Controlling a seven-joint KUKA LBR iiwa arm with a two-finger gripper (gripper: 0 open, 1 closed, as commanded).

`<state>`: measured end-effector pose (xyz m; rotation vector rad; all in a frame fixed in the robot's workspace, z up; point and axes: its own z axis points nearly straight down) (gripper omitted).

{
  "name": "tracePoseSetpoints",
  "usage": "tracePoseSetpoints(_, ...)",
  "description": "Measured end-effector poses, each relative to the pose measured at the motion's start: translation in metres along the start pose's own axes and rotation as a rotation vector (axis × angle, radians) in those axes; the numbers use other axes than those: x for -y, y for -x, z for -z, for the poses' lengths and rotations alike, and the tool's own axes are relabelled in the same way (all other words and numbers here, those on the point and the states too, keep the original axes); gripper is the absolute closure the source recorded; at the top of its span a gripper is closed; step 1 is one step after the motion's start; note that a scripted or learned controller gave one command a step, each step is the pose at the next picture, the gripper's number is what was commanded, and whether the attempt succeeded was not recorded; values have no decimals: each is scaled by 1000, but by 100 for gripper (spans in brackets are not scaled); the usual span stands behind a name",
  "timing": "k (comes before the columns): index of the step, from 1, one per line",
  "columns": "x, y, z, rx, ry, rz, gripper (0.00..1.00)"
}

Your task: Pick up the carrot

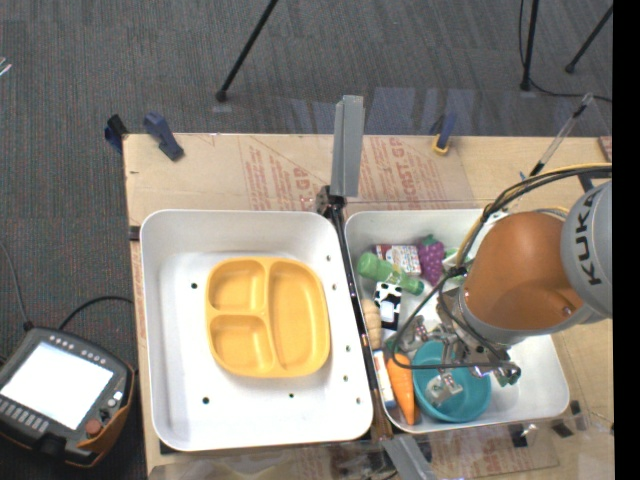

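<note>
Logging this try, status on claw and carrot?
Claw low in right bin, over teal bowl; finger state unreadable. Carrot loose at bin's left wall, beside the bowl. Crowded: bowl hard against carrot, other toys just behind.

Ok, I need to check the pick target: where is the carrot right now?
In the camera view, the carrot lies in the right bin, along its left wall near the front corner, just left of the teal bowl and the claw.

The orange carrot (402,391) lies lengthwise along the right bin's (556,368) left wall, near its front corner.
</note>
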<state>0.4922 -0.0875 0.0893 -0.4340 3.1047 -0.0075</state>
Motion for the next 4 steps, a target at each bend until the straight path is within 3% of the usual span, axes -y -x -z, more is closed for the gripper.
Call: tracePoseSetpoints(4, 0, 0, 0, 0, 0, 0, 0)
